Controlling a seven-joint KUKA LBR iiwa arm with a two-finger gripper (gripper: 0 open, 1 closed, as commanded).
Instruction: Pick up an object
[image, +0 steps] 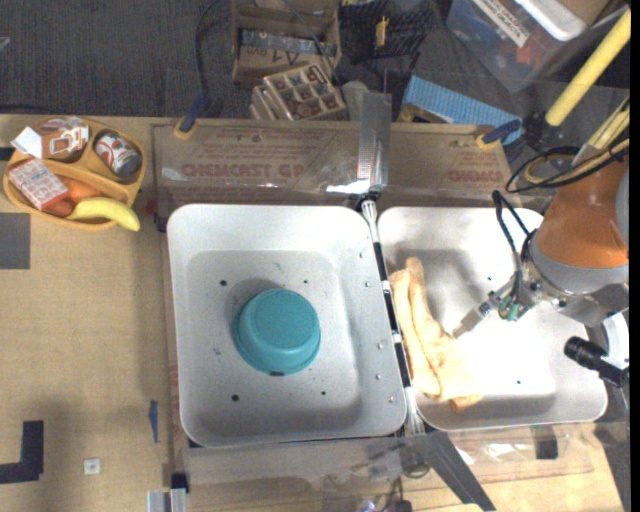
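Reaching in from the right, the grey arm with its orange band (590, 225) hangs over the right shallow white bin (520, 385), its pincer (470, 322) pointing down and leftward toward that bin's floor. The pincer tip is small and dim, so I cannot tell how its jaws stand, and nothing can be seen between them. Just beside the tip, to its left, a crumpled pale yellow cloth (428, 335) lies along the left wall of the right bin, stretching from near the upper middle down to the lower left corner. The left shallow white bin (200, 260) holds a round teal plastic bowl (278, 330), upside down, resting near the middle of its floor, well apart from the arm. At the far left of the desk (80, 350) sits a yellow tray of toy food (72, 175) with a banana at its lower edge.
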